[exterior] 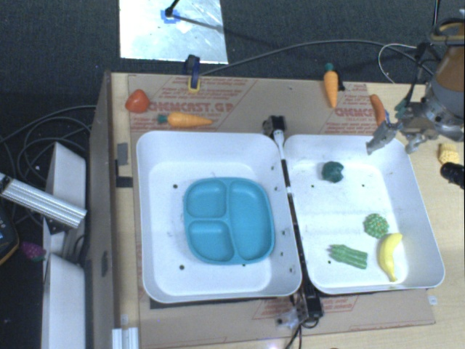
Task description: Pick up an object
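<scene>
My gripper (392,144) hangs over the far right corner of the right bin (418,195), its two fingers spread open with nothing between them. In that bin lie a dark green lump (333,171) near the back, a light green knobbly piece (375,225), a yellow banana (390,255) and a green bean bundle (349,256) toward the front. The dark green lump is the closest item, to the left of and below the gripper.
The left bin (163,158) holds a blue divided plate (228,219). On the cardboard behind the bins lie a carrot (331,87), a second carrot (185,120), a red tomato (137,101) and an orange piece (378,109). Cables run along the back right.
</scene>
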